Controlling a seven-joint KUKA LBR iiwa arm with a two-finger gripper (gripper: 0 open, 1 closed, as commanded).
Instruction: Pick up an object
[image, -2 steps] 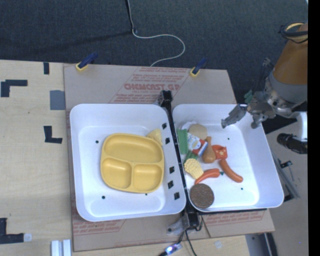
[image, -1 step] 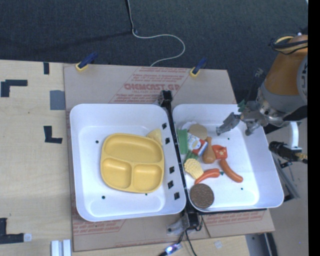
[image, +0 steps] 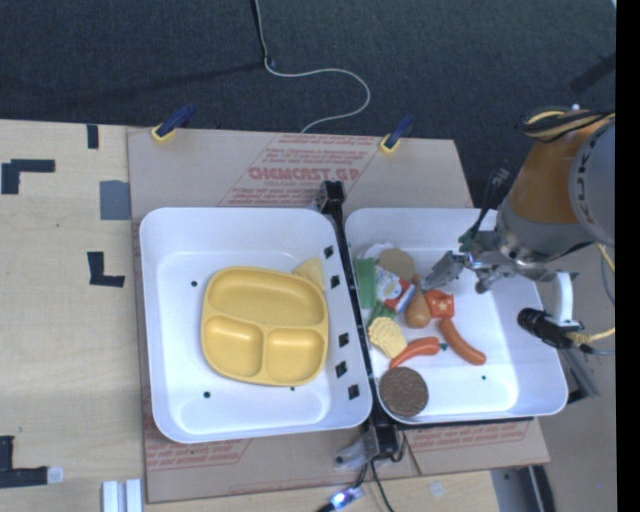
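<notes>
Tool (image: 452, 268) over right bin (image: 520, 385), fingers spread, nothing pinched, just above red tomato (image: 439, 303); yellow tray (image: 265, 325) in left bin (image: 170, 260).

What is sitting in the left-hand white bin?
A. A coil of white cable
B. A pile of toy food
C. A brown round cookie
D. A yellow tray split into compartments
D: the left bin holds a yellow divided tray, while the toy food, such as the sausage and the brown round cookie, lies in the right bin.
</notes>
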